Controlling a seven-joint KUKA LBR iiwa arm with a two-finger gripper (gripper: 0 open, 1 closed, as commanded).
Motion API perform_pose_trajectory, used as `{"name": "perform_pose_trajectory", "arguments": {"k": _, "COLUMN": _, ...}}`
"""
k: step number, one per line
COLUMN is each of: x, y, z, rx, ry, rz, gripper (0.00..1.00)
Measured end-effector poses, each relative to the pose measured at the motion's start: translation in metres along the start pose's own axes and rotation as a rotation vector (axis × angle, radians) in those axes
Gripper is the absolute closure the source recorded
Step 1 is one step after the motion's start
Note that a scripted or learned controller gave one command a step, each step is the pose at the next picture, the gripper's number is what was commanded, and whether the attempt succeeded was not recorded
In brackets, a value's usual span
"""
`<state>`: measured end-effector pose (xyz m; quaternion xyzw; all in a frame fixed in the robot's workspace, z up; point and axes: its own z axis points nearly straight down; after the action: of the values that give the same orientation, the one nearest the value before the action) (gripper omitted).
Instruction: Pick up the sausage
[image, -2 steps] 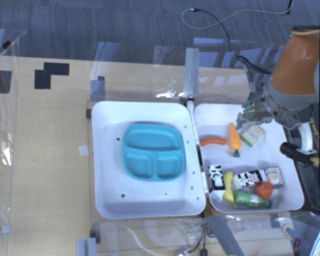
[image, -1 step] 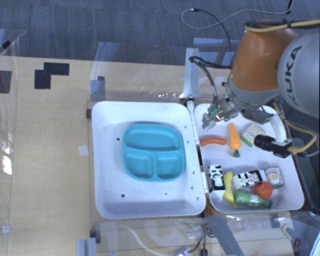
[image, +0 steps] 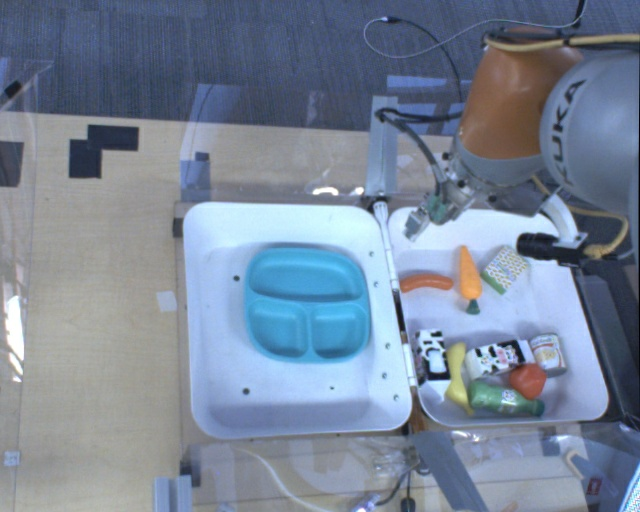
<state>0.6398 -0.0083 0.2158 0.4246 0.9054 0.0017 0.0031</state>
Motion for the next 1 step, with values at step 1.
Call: {"name": "perform_pose_trajectory", "arguments": {"k": 1, "x": 0.0, "y": 0.0001, "z": -0.0001, "rx": 0.0, "ry": 0.0, "rz": 0.0, "gripper": 0.0}}
